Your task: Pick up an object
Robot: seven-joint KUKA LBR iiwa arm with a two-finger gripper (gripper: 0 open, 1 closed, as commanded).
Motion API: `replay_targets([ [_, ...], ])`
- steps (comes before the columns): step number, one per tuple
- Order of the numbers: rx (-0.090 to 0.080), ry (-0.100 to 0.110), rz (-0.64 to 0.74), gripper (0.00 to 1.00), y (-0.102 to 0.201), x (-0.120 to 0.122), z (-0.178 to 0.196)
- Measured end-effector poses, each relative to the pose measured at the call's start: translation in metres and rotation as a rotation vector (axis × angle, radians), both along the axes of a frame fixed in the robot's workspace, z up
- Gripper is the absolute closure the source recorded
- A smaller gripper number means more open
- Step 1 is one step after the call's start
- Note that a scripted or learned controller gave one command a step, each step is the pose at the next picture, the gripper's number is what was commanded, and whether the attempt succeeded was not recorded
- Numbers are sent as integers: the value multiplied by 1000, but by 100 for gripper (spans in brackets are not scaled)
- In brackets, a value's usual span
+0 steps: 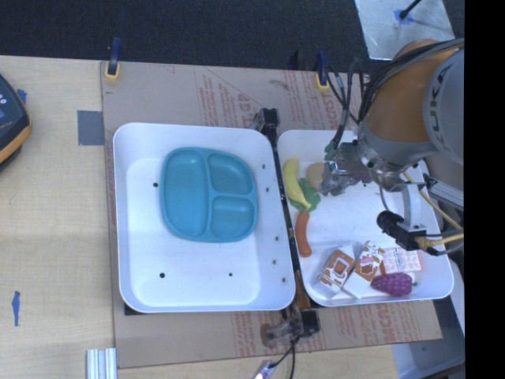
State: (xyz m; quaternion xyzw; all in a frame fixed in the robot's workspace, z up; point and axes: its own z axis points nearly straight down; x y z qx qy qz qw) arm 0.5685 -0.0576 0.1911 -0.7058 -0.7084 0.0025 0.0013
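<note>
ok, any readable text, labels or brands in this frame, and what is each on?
"KU": partial grey lettering on the arm housing, cut off at the frame edge.
Red print on the cardboard sheet under the bins: too blurred to read.
Printed cartons in the right bin: too small to read.

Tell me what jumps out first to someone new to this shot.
The blue divided plate dominates the left bin, lying alone near its top. The grey and orange arm looms over the right bin, its tool low near the yellow banana, with toy food packets clustered at that bin's near edge.
</note>
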Motion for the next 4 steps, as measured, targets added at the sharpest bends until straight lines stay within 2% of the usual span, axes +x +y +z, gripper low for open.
replay_targets([
  [1,1,0,-1,100,13,-40,0],
  [2,0,-1,-1,0,13,-40,0],
  [3,3,-3,-1,0,30,49,1],
  [4,1,-2,-3,0,-40,82,-55],
])
